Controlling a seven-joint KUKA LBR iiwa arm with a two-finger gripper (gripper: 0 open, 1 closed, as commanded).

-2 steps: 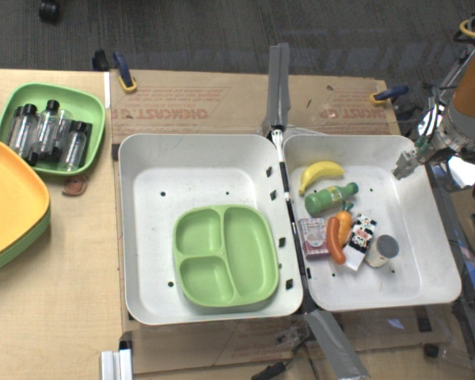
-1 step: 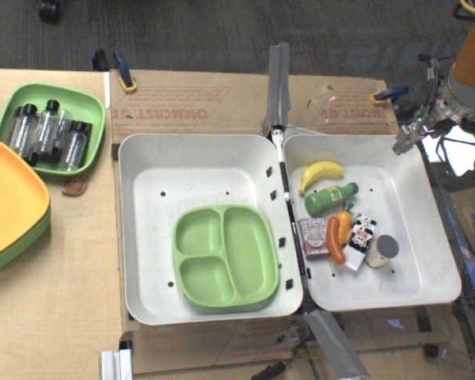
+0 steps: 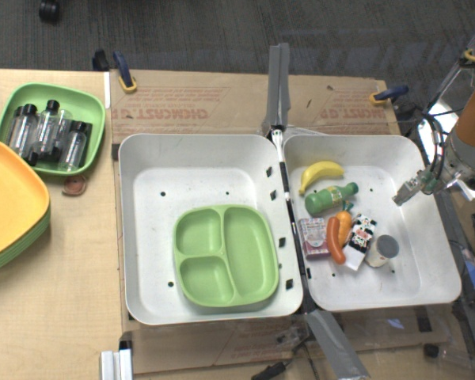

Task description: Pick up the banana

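Fingers (image 3: 408, 190) over right bin (image 3: 427, 287), w/ banana (image 3: 321, 173) well apart.

Orange band on grey arm (image 3: 469, 125), thin cables alongside; small metallic grey hand (image 3: 409, 191).

A green bottle (image 3: 330, 199), carrot (image 3: 338, 236) and small packets (image 3: 313, 237) lie left of the gripper (image 3: 418, 185). Farther left, a green 3-compartment tray (image 3: 226, 255) sits in the other bin (image 3: 138, 236).
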